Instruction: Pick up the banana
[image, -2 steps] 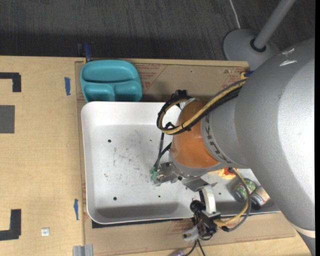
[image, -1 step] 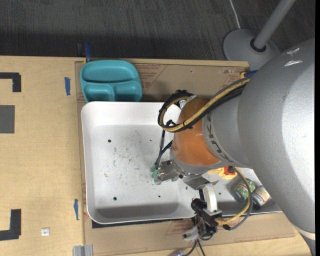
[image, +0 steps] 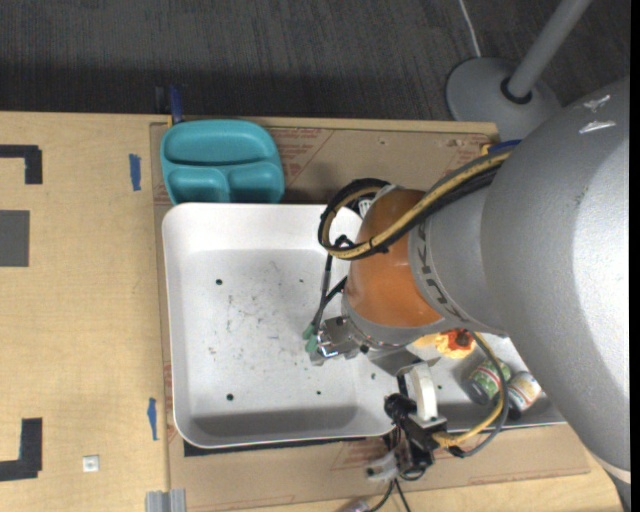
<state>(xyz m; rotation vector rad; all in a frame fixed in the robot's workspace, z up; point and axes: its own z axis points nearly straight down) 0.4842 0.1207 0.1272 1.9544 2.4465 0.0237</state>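
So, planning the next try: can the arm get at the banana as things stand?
Probably yes: the arm hangs right over the banana, of which a yellow sliver peeks out; an orange item crowds it.

One fixed overhead camera, slanted down over the white bin (image: 200, 330), arm (image: 560, 230) close beneath it

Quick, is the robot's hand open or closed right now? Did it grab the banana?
Gripper: cannot be told; the arm covers most of it, and no banana is seen between its fingers.
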